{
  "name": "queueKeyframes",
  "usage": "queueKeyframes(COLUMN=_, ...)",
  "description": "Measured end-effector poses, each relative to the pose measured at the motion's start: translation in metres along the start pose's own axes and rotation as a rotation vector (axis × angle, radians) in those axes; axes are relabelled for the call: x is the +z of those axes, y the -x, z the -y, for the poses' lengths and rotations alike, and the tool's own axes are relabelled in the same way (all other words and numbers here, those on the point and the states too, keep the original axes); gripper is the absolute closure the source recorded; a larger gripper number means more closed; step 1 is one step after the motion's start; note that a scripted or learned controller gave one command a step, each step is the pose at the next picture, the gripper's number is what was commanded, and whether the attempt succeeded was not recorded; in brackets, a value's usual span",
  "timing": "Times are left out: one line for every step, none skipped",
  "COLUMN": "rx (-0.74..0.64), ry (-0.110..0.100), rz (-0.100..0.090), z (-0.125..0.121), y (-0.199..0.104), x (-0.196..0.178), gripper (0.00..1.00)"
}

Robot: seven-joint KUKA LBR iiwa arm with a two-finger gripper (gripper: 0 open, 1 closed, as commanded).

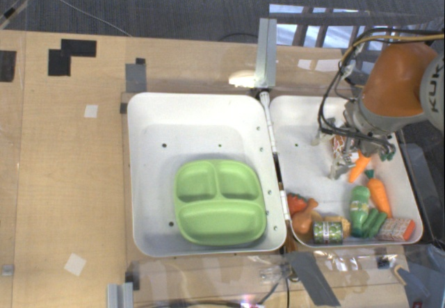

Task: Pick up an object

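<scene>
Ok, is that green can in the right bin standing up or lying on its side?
Lying on its side. The green can shows its long labelled side from above, stretched along the right bin's near wall, beside the other toy foods.

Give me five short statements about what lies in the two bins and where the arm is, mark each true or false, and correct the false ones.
1. The green divided plate lies in the left bin. True.
2. The gripper hangs over the left bin. False: it is over the right bin.
3. A green can lies on its side near the right bin's front edge. True.
4. The plate has toy food in its compartments. False: the compartments are bare.
5. Two orange carrots are in the left bin. False: they are in the right bin, near the gripper.
</scene>
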State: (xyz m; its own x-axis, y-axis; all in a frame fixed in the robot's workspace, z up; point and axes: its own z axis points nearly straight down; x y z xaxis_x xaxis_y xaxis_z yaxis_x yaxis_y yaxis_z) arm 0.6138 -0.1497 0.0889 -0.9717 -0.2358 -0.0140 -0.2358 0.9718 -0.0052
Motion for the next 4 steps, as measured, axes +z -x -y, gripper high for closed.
queueKeyframes(rx=0.054, ry=0.001, rz=-0.001, z=0.008, y=-0.032, x=-0.001, gripper=0.0)
queueKeyframes(rx=0.098, ry=0.0, rz=0.0, z=0.015, y=-0.095, x=-0.003, gripper=0.0)
queueKeyframes(rx=0.084, ry=0.004, rz=0.004, z=-0.069, y=-0.017, x=-0.002, gripper=0.0)
queueKeyframes(rx=0.038, ry=-0.001, rz=0.003, z=-0.044, y=-0.072, x=-0.003, gripper=0.0)
